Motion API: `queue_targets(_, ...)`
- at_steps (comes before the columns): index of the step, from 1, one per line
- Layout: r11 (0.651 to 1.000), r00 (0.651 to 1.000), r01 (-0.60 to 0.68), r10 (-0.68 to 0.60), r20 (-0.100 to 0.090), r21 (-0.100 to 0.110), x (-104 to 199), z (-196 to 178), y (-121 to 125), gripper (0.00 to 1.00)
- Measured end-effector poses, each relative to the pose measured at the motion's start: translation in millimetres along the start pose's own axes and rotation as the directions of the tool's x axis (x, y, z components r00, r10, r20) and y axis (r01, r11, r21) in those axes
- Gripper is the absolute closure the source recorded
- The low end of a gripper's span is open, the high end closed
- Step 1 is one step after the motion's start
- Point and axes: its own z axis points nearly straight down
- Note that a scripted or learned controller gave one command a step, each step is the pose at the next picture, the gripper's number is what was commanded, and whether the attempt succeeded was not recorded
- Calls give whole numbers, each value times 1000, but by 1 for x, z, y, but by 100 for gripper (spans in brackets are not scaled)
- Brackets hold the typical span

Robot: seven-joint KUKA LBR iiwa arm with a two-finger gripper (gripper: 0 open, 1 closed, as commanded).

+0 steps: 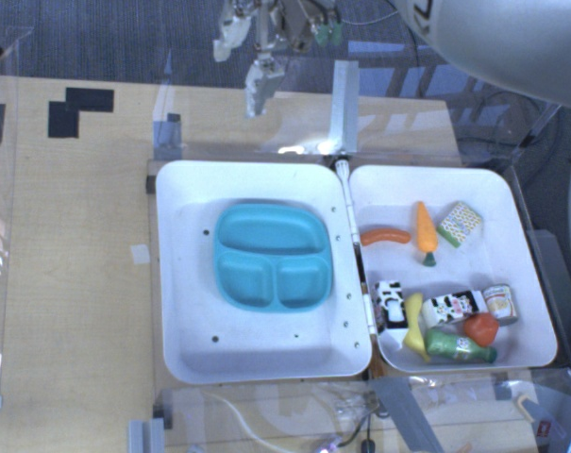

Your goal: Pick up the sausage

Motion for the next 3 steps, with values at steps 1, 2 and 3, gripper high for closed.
queue_targets(1,1000,1000,-1,1,13,-3,-1,-14,0,100)
queue_targets(2,1000,1000,-3,3,25,-5,-3,-28,0,100)
queue_targets(3,1000,999,-5,5,38,-8,-4,-42,0,100)
